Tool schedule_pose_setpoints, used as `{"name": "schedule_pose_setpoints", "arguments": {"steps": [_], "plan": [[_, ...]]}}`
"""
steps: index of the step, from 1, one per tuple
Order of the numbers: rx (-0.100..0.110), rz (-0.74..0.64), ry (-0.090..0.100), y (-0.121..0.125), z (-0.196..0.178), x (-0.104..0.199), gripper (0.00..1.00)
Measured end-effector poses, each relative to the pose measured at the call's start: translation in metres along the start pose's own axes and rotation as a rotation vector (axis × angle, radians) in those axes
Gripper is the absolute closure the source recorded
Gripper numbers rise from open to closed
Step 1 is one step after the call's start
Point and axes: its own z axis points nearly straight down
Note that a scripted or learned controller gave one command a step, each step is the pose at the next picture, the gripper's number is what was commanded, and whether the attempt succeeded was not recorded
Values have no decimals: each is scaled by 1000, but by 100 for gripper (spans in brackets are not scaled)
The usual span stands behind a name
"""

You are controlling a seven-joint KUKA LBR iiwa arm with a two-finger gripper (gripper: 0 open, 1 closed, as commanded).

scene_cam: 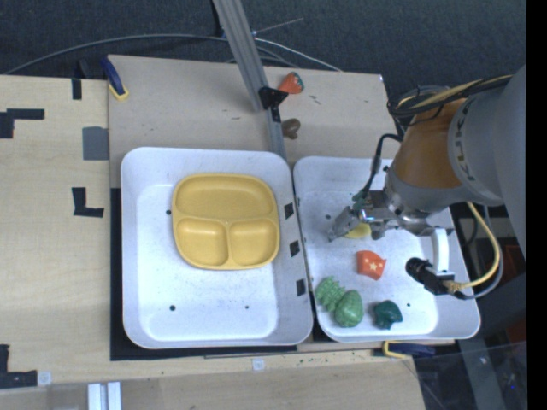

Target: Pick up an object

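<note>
My gripper (pixel 358 225) is low in the right bin (pixel 444 314), near its middle, and looks open with its fingers spread. A small yellow object (pixel 361 230) lies on the bin floor between the fingertips, mostly hidden by them. A red object (pixel 371 264) lies just in front of the gripper. Along the bin's front edge sit two green objects (pixel 329 291) (pixel 348 308) and a dark teal one (pixel 387 313).
The left bin (pixel 145 314) holds a yellow divided plate (pixel 226 219). A metal post (pixel 244 49) slants across the back of the bench. The arm's grey body and cables cover the right bin's right side.
</note>
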Motion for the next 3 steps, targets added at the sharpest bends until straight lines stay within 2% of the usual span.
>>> {"name": "schedule_pose_setpoints", "arguments": {"steps": [1, 2, 3], "plan": [[-6, 0, -2, 0, 39, 0, 0], [-6, -1, 0, 0, 28, 1, 100], [-10, -1, 0, 0, -20, 11, 100]]}}
